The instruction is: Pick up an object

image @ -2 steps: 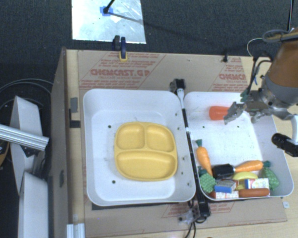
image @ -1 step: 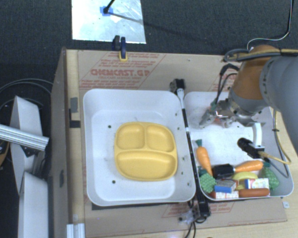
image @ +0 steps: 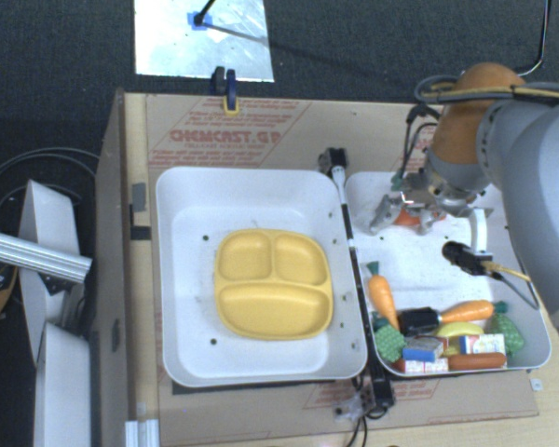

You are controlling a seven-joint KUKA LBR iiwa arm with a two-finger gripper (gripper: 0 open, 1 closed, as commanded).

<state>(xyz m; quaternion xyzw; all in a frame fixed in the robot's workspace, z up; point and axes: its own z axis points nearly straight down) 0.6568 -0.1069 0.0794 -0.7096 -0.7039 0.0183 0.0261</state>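
**One fixed camera, high over the bench**

The single view looks down at a slant on the bench (image: 261, 124) from some way above, far enough to take in both bins whole. The left bin (image: 182, 277) sits near the middle of the picture, the right bin (image: 531, 338) toward the right edge. Dark floor (image: 56, 54) shows beyond the bench's far and left sides. The arm (image: 531, 156) enters from the right.

Yellow divided plastic tray (image: 272, 282) central in left white bin (image: 182, 277); toy food pile (image: 443, 333) along right white bin's (image: 373, 189) near edge.
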